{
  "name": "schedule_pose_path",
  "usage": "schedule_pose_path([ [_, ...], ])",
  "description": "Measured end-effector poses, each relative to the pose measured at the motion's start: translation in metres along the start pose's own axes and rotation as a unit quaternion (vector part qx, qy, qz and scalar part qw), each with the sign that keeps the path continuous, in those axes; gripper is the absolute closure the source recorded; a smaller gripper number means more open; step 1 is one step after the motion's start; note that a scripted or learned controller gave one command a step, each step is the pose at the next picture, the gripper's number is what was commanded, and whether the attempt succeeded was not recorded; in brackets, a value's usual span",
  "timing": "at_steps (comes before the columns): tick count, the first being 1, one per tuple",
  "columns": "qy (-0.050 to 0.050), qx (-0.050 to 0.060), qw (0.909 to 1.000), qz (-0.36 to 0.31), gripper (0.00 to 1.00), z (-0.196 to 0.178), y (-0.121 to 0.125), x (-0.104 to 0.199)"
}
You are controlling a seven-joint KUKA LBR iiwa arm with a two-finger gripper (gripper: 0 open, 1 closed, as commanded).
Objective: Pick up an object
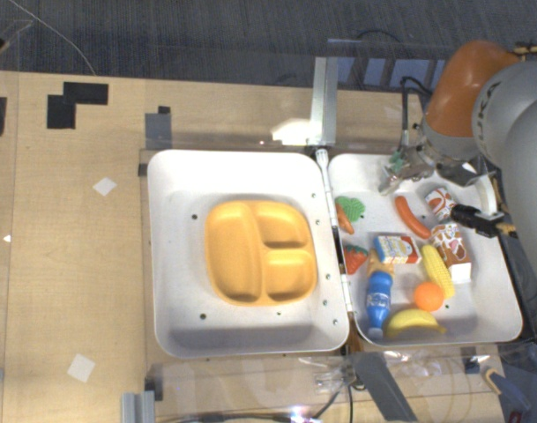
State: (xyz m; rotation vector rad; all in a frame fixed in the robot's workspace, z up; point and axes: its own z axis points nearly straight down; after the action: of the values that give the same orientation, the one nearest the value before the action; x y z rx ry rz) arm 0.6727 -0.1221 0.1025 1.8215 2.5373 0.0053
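On the wooden surface [74, 263] sit two white bins: the left bin [175, 236] holds a yellow divided tray [259, 249], the right bin [488, 311] small toy foods. Above its far corner hang the jaws [400, 173]; their state I cannot tell.

Glossy yellow plastic tray [257, 249] in smooth white bin [175, 236]; wooden bench [65, 263].

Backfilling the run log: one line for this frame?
arm: over right bin far end | pincer: above bin floor, holding nothing seen | nearest: sausage | left bin: yellow tray | pick: not yet done
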Motion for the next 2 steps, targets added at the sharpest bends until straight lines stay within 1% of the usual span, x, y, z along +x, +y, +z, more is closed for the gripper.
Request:
schedule_pose_path([
  [1, 0.003, 0.003, 1.0000, -0.001, 0.00, 0.002, -0.001, 0.002],
  [2, 0.000, 0.003, 0.9991, 0.043, 0.00, 0.010, 0.004, 0.018],
])
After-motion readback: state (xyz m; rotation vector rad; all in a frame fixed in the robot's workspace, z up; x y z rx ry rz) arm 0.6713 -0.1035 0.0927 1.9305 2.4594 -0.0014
